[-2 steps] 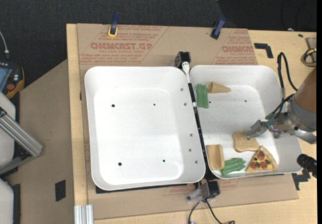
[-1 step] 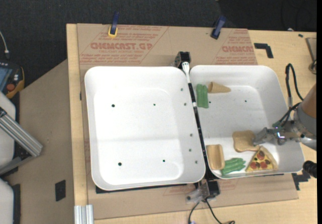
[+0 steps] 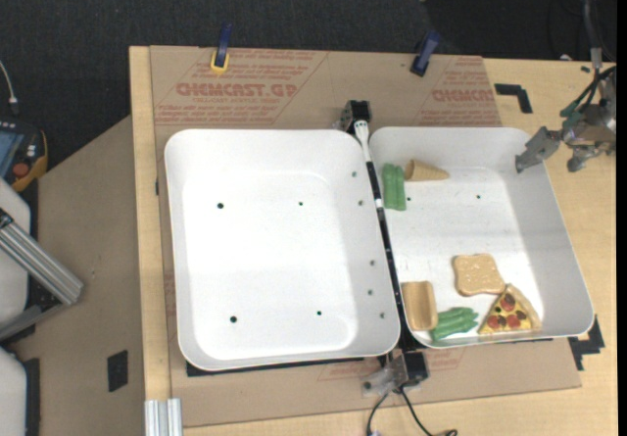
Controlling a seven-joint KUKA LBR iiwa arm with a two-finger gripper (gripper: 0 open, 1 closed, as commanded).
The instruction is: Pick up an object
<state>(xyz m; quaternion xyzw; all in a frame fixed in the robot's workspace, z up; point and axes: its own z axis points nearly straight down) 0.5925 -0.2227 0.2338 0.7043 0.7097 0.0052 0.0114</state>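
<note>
The right bin [image 3: 509, 218] holds several toy foods. A green stick [image 3: 394, 187] and a tan cone [image 3: 424, 170] lie at its far left corner. A toast slice [image 3: 477, 273], a pizza slice [image 3: 512, 312], a tan bread piece [image 3: 419, 304] and a green pepper [image 3: 453, 323] sit along its near edge. My gripper [image 3: 546, 164] hovers over the bin's far right rim, well away from all the food. It is open, with nothing between its fingers [image 3: 529, 152].
The left bin [image 3: 269, 248] lies beside the right one, and a black hinge strip [image 3: 377, 218] runs between them. Both rest on a cardboard sheet [image 3: 294, 81] held by two blue clamps [image 3: 222, 50] at the far edge.
</note>
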